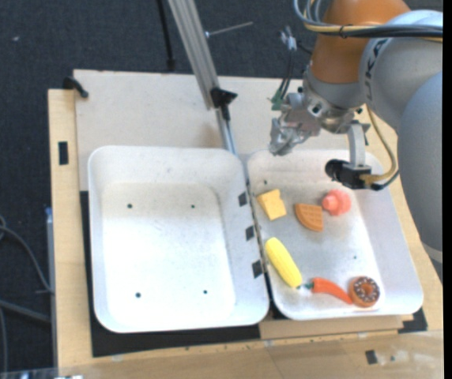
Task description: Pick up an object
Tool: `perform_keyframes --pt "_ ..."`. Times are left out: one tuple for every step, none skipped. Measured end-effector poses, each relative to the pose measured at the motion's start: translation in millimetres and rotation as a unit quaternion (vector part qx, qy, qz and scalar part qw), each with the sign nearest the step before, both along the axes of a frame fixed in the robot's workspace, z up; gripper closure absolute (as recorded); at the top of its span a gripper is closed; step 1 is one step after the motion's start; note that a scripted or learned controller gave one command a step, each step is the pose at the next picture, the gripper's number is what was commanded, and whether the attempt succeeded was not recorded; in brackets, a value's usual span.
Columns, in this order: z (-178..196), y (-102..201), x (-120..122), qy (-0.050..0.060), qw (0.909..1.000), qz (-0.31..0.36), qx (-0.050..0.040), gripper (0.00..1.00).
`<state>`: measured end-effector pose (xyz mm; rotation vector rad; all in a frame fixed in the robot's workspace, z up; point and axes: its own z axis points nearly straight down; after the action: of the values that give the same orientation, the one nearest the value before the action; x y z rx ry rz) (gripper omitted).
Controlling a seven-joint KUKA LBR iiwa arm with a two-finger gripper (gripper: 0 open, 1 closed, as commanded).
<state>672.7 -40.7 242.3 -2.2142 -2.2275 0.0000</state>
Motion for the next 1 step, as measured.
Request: perform_keyframes --pt "9.1 52.6 4.5 -0.002 1.0 0.001 0.0004 1.0"
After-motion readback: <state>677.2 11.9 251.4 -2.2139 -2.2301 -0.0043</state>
